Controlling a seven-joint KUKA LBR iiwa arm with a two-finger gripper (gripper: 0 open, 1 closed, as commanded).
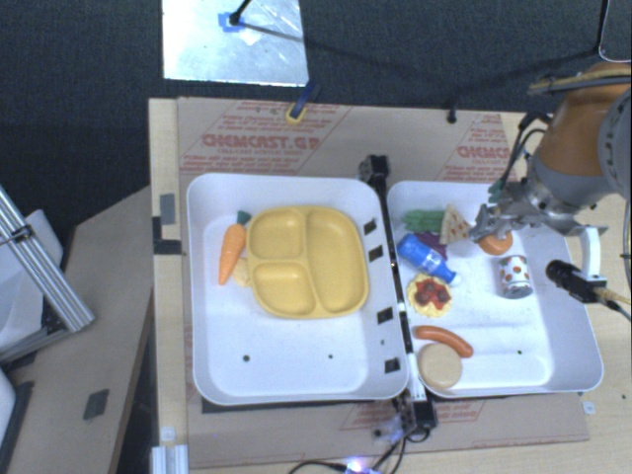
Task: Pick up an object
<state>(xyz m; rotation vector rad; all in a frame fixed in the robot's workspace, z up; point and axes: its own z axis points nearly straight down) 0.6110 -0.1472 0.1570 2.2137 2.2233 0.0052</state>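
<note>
My gripper (491,227) hangs over the upper middle of the right bin (568,349), reaching in from the right. Right below its tip lies a small orange round item (498,244), partly hidden by the gripper. A pizza slice (453,225) lies just to the left of the gripper. A small printed can (514,276) stands a little below and to the right of it. Whether anything is held between the gripper's parts is not visible.
The right bin also holds a green item (423,220), a purple item (427,242), a blue bottle (425,259), a spaghetti dish (432,295), a sausage (443,340) and a tan round bun (440,367). In the left bin (212,349) are a yellow divided plate (301,261) and a carrot (231,251).
</note>
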